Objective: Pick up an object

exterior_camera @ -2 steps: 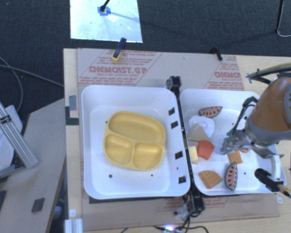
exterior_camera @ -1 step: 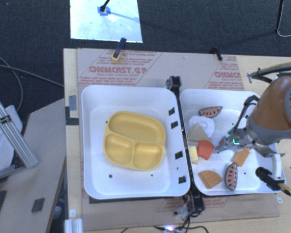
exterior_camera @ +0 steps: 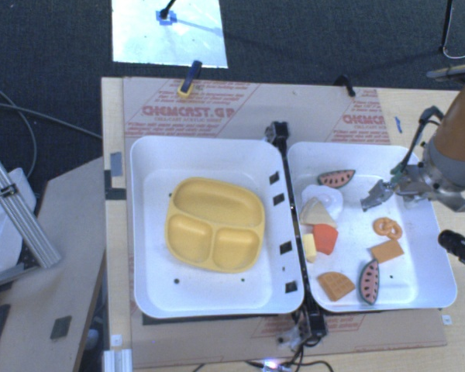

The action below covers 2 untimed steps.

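Observation:
The right bin [exterior_camera: 426,285] holds several toy food pieces. A watermelon slice [exterior_camera: 335,178] lies at its far side, with a white piece [exterior_camera: 328,200] and a beige wedge [exterior_camera: 315,214] below it. A red piece [exterior_camera: 326,239] and a yellow block [exterior_camera: 310,247] sit by the left wall. A pretzel [exterior_camera: 387,227], an orange cracker [exterior_camera: 387,251], a second watermelon slice [exterior_camera: 369,280] and a brown toast piece [exterior_camera: 335,285] lie nearer the front. My gripper [exterior_camera: 374,195] hangs over the bin's middle, above and left of the pretzel, right of the white piece. Nothing shows in its grasp.
The left bin [exterior_camera: 151,285] holds a yellow divided plate [exterior_camera: 214,223]. A black divider [exterior_camera: 288,208] with clips runs between the bins. The arm's grey and orange body [exterior_camera: 453,149] enters over the right bin's far right corner.

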Motion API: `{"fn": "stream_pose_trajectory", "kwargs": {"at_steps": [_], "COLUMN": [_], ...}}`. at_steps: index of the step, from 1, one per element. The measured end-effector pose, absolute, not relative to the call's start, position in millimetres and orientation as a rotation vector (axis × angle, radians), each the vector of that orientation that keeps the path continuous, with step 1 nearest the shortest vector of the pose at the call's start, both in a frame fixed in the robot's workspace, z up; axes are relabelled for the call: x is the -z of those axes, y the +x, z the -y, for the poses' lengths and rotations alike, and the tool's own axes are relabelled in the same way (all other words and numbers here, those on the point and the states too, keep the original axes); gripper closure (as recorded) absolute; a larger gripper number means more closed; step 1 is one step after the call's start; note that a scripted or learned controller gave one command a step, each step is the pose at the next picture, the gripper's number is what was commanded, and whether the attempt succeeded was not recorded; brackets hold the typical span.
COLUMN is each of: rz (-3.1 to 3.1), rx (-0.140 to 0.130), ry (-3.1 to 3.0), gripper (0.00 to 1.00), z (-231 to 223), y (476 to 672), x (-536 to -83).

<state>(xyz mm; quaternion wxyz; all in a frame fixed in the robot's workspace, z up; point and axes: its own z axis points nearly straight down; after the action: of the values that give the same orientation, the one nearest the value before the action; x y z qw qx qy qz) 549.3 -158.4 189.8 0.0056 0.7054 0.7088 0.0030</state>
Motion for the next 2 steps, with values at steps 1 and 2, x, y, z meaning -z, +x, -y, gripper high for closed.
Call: {"fn": "stream_pose_trajectory", "kwargs": {"at_steps": [1, 2], "rz": [-2.220, -2.216], "rx": [0.003, -0.010], "ry": [2.229, 2.205], "gripper": [0.00, 0.00], "z": [208.8, 207.2], "y": [483.4, 497.8], "x": [-85.6, -235.5]}}
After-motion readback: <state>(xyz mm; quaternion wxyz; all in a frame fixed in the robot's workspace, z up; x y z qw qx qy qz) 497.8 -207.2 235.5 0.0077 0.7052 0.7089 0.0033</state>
